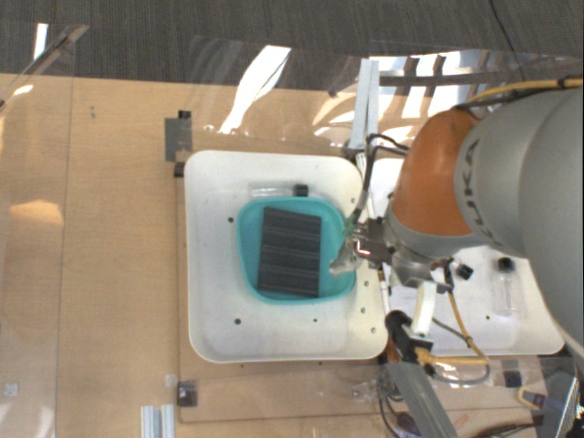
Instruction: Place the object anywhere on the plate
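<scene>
A teal plate (249, 235) lies in the left white bin (219, 318). A dark ribbed rectangular object (291, 252) rests flat on the plate, covering most of its middle. My gripper (348, 252) hangs at the plate's right rim, just right of the dark object, under the grey arm with its orange band (438, 185). The wrist hides most of the fingers. Nothing shows between them.
A small clear tube with a dark cap (278, 191) lies in the left bin behind the plate. The right bin (511, 327) is mostly covered by the arm; a clear item (505, 290) lies in it. Cables hang at the bench's front right.
</scene>
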`<control>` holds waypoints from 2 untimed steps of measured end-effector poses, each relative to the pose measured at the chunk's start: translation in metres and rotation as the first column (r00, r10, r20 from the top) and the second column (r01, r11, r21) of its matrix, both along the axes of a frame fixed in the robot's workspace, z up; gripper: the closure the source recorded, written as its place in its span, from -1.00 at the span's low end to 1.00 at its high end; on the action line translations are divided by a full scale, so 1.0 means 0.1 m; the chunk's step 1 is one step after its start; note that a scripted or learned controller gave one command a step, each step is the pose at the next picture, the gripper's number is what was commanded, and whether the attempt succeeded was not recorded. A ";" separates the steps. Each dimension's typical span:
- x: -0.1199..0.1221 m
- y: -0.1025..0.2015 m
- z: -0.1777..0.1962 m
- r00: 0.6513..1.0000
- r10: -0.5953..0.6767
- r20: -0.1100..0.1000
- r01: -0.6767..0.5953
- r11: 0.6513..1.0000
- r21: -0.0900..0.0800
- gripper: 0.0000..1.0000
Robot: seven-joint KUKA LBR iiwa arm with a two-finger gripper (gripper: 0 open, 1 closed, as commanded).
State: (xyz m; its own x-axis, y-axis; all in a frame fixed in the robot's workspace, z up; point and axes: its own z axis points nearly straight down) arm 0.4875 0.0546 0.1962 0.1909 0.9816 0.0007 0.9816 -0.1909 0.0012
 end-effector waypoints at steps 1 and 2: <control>0.00 0.00 0.00 1.000 0.000 0.000 0.000 1.000 0.000 -1.00; 0.00 0.00 0.00 1.000 0.000 0.000 0.000 1.000 0.000 -1.00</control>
State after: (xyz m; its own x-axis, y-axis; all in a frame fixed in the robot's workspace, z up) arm 0.4875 0.0547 0.1962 0.1909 0.9816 0.0008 0.9816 -0.1909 0.0013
